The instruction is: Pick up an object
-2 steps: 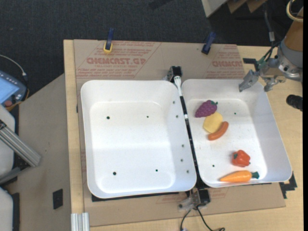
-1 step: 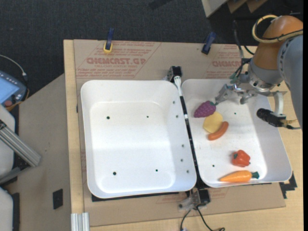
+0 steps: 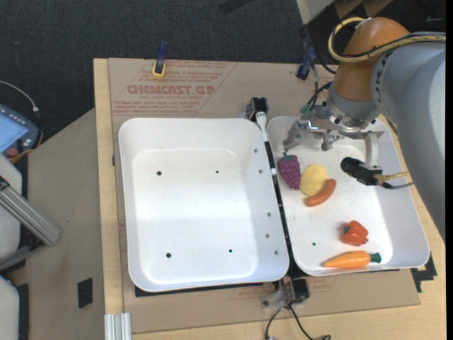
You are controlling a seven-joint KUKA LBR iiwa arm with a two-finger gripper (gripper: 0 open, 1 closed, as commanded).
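Right bin [image 3: 393, 222], white, shallow, holds five items.
- Carrot [image 3: 347, 261]: orange with a green end, lying along the bin's near edge, towards its near right corner.
- Pepper [image 3: 354, 232]: red with a green stem, just beyond the carrot and apart from it.
- Sausage [image 3: 320, 193]: orange-red and curved, mid-bin, tilted, its upper end touching the lemon.
- Lemon [image 3: 313, 179]: yellow, between the sausage and the grapes, touching both.
- Grapes [image 3: 289, 171]: a purple bunch, close to the bin's left edge.

Gripper [image 3: 308, 142]: over the far left corner of the right bin, just beyond the grapes and lemon. Fingers spread apart with nothing between them. No item is lifted; all five lie on the bin floor.

Left bin [image 3: 191, 204]: white, shallow, edge to edge with the right bin.

Cardboard [image 3: 177, 87]: brown sheet with red print, under both bins.

Clamp [image 3: 160, 67]: yellow and blue, on the cardboard's far edge, beyond the left bin.
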